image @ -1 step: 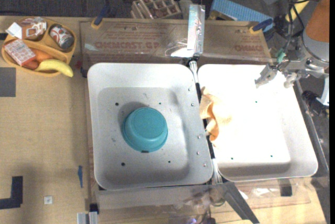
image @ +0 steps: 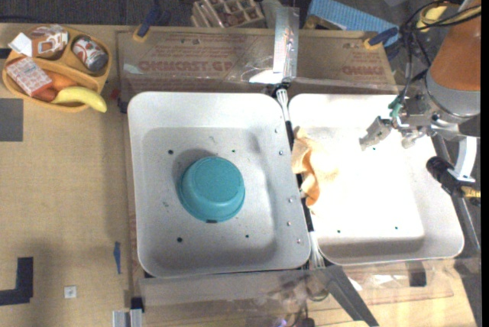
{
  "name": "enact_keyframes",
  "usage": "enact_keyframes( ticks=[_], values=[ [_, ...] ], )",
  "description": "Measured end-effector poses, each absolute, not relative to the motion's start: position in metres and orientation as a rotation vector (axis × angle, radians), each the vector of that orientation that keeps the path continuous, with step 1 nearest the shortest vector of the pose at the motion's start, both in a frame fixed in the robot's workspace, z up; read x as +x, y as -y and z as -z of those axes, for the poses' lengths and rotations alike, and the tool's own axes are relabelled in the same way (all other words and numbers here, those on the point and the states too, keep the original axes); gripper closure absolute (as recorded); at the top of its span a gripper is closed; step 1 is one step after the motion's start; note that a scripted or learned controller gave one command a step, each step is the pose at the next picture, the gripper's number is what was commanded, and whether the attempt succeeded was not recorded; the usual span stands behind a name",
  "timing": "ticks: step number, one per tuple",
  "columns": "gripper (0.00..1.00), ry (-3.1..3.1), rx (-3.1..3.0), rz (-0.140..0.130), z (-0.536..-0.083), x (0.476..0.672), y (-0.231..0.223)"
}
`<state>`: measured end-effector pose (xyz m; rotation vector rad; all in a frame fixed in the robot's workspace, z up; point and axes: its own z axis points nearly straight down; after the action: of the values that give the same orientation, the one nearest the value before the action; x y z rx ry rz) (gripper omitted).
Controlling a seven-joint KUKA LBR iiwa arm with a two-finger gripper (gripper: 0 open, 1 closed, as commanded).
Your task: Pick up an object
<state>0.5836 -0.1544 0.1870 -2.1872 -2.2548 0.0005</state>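
Beside the right bin (image: pixel 428 237), a teal bowl (image: pixel 212 189) sits in the left bin (image: pixel 153 127).

Yellow tray (image: pixel 15 79) with banana (image: pixel 81 97) at bench's far left; cardboard boxes (image: pixel 199 58) behind bins.

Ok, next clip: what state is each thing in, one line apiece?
Teal bowl: upside down, in the left bin.
Orange cloth: crumpled against the right bin's left wall.
Gripper: above the right bin, nothing seen between its fingers.
Banana: lying in the yellow tray.
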Motion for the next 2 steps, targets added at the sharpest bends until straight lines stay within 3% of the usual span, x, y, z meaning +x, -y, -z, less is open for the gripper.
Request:
enact_keyframes(
  ticks=[1, 2],
  values=[
    [0.0, 2.248, -2.197, 0.001, -0.118, 0.63, 0.109],
    [0.0, 2.241, -2.208, 0.002, -0.146, 0.667, 0.128]
  ],
)
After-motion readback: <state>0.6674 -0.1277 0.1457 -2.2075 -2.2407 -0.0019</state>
